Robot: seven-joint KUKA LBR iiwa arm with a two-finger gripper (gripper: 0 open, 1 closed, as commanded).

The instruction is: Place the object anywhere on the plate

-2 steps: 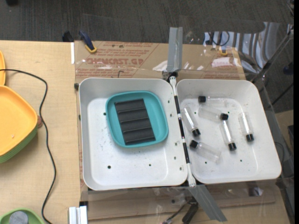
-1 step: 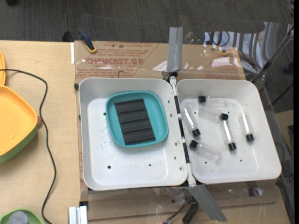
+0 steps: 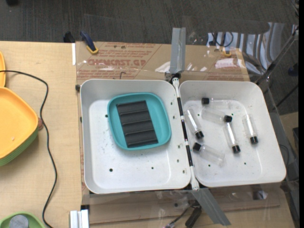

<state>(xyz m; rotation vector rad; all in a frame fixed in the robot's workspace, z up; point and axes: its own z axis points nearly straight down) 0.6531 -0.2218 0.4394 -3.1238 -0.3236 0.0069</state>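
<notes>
**While the capped tubes lie in the right bin, the teal plate sits in the left one**

While several clear tubes with black caps lie scattered across the right bin, none of them touches the plate. One tube lies near that bin's left wall, its cap toward the lower frame. Another tube lies near the bin's middle, and a third lies just to the right of it, both with caps at their lower ends. A fourth tube lies lower left in the bin, its cap pointing to the divider. More black caps show near the bin's upper part.

The teal plate rests in the upper middle of the left bin, with a dark ribbed block lying on it. The two bins touch along the centre of the frame.

Behind the bins, flattened cardboard lies under an upright grey post. At the left edge, stacked yellow dishes sit on the wooden table, and a black cable winds past them.
</notes>
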